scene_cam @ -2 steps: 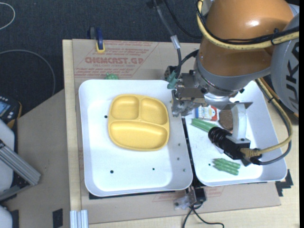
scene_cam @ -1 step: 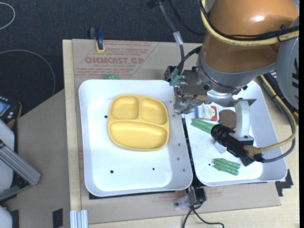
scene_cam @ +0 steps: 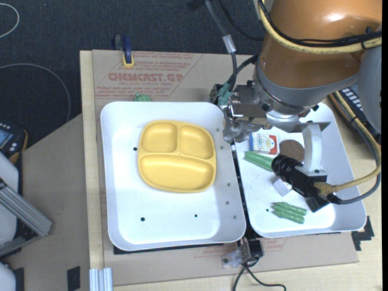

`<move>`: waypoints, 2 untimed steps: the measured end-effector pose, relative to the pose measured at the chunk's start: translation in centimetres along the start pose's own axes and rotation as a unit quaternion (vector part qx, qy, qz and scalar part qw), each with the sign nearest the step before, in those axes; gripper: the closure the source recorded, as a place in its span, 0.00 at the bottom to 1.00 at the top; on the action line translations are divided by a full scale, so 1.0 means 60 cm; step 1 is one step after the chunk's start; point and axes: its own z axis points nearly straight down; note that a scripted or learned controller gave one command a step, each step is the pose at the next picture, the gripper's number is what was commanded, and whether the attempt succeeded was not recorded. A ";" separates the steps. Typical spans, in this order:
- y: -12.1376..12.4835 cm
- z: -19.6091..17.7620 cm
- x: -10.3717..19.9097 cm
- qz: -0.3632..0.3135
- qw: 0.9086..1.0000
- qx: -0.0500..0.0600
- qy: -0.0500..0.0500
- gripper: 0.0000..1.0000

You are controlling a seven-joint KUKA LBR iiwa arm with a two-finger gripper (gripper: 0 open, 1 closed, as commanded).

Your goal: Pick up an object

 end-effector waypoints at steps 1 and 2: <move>0.001 -0.017 0.001 -0.001 1.000 -0.001 0.000 1.00; -0.001 -0.060 -0.001 0.001 1.000 0.001 0.001 1.00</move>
